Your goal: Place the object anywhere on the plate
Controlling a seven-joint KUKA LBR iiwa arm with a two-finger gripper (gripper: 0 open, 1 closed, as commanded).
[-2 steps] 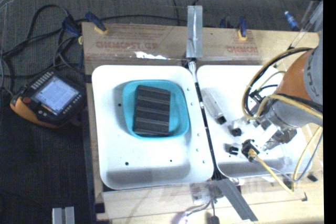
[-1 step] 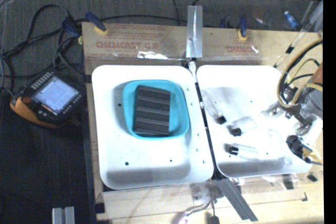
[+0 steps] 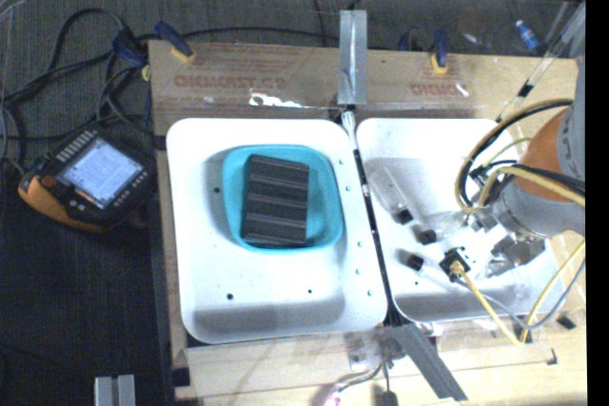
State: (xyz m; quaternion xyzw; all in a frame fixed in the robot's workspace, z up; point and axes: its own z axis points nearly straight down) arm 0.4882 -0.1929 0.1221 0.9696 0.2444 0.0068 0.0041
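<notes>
On the blue plate (image 3: 328, 204) — ridged black block (image 3: 277, 199), well apart from tool (image 3: 433, 254).

Block (image 3: 277, 199) on plate (image 3: 328, 204) (left bin (image 3: 190, 233))

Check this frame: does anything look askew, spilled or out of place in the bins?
Nothing stands out. The dark ridged block lies flat inside the blue plate in the left bin, slightly rotated but fully on it. The gripper is over the right bin.
</notes>
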